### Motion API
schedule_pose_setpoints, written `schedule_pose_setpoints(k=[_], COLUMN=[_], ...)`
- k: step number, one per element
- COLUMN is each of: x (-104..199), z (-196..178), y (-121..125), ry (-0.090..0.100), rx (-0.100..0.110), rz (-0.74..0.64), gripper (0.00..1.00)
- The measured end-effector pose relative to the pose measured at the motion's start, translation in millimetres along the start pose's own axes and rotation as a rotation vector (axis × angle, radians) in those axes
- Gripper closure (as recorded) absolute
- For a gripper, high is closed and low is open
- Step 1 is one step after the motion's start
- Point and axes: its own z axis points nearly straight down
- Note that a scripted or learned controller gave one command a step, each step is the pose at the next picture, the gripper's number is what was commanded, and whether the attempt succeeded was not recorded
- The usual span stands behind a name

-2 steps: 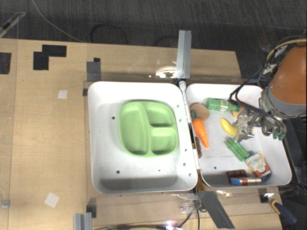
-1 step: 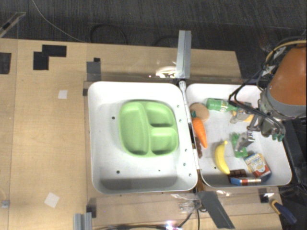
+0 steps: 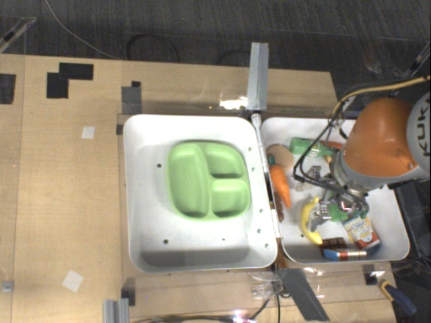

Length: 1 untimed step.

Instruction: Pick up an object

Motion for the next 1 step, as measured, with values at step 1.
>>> schedule_pose_setpoints(k=[1], x=[26.4], z=[13.6], y=[14.1], ry=[0.001], rx=[0.001], rz=[-0.006], gripper=[0.0])
